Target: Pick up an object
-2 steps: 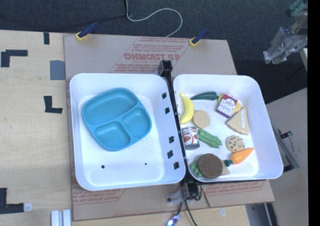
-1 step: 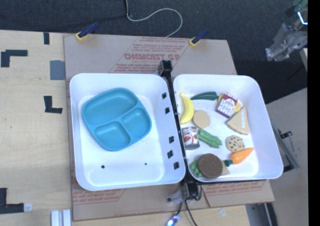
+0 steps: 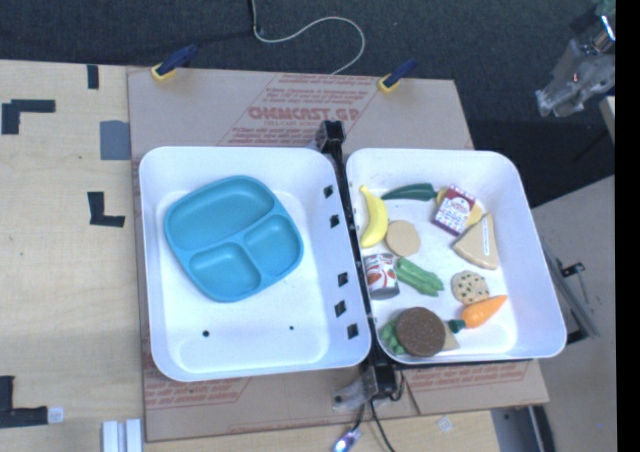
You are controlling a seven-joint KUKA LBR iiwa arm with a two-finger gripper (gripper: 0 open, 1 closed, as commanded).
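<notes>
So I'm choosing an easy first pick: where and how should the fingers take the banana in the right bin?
Probably grip the banana at mid-length, coming straight down from above, fingers closing across its narrow width. It lies flat and curved, its ends sit near the bin wall and the tan round cookie, while its middle looks clearer.

A blue divided plate lies in one white bin. The other white bin holds a yellow banana, an orange carrot, a green pepper, a brown burger patty and a red-and-white carton.
</notes>
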